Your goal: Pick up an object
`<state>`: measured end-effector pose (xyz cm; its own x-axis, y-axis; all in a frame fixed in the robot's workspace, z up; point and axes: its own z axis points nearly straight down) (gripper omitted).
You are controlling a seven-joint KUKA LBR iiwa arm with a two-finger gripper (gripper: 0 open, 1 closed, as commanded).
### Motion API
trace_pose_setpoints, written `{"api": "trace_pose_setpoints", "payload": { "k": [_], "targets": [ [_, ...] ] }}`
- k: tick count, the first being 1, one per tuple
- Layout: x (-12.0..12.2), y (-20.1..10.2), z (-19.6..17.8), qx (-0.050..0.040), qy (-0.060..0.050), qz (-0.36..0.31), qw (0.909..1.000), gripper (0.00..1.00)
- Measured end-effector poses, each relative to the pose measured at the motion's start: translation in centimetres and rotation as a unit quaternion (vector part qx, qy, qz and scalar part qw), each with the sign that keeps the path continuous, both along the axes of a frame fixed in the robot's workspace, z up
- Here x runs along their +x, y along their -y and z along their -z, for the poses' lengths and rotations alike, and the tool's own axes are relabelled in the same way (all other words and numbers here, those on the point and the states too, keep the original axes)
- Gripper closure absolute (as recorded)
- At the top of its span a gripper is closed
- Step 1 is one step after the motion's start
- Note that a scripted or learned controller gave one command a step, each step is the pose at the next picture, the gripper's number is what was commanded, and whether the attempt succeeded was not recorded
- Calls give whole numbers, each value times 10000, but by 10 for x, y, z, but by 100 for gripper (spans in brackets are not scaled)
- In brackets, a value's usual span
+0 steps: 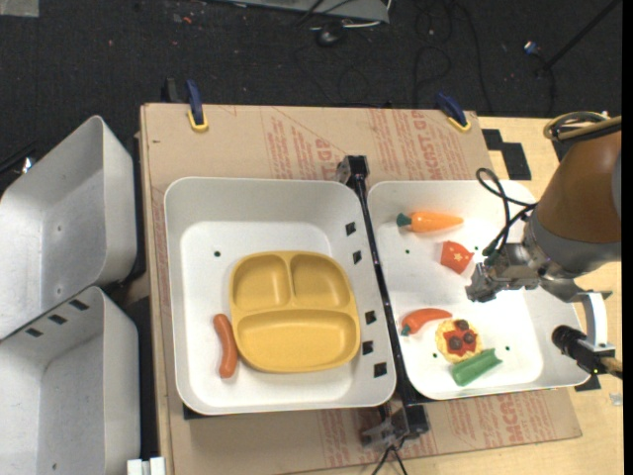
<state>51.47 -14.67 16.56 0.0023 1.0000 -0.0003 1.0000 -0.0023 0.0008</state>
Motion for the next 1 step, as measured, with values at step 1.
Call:
{"api": "trace_pose_setpoints", "payload": {
  "k": [1],
  "targets": [
    [1,4,-42,-11,24,-20,10000,100]
  ]
}}
